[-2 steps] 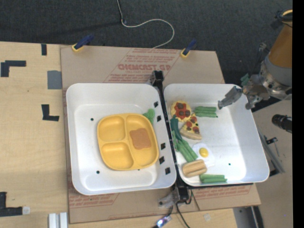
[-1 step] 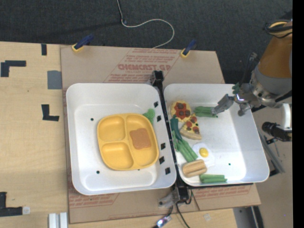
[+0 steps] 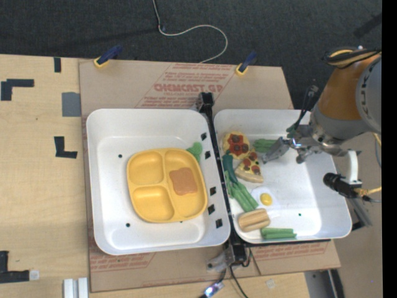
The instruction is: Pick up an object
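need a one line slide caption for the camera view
KUKA arm's gripper reaches into the right bin near toy pizza slices; yellow divided plate sits in the left bin.

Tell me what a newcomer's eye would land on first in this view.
The yellow divided plate in the left bin stands out first, with a brown patty in its right compartment. Next comes the toy food heaped along the right bin's left side: pizza slices, green beans, a hot dog. The claw hovers beside the pizza.
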`<state>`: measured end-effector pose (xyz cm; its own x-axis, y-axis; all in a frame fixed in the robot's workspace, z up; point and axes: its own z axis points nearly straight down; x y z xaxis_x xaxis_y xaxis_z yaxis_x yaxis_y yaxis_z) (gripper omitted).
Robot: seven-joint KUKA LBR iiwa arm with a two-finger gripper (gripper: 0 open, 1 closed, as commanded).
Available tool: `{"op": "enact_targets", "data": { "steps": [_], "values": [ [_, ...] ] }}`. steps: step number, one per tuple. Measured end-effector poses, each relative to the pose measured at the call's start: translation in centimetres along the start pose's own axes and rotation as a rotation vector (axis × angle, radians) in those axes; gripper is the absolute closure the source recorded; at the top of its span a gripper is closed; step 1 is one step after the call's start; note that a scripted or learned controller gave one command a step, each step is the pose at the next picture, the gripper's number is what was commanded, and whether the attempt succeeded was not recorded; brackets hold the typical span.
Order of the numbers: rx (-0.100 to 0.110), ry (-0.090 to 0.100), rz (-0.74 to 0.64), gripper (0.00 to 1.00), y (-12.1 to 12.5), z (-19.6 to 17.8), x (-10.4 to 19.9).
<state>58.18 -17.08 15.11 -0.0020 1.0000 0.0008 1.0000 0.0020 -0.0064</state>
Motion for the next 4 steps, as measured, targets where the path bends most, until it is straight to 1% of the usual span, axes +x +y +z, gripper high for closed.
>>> {"op": "enact_targets", "data": {
  "steps": [1,2,3,4],
  "values": [
    [-0.001,-0.001,0.001,0.00,-0.3,5.4,-0.9],
    [-0.009,-0.002,0.001,0.00,-0.1,6.3,-0.9],
    [-0.012,-0.003,0.001,1.00,-0.1,5.3,-0.8],
    [-0.009,-0.002,0.001,1.00,0.3,-0.5,-1.6]
  ]
}}
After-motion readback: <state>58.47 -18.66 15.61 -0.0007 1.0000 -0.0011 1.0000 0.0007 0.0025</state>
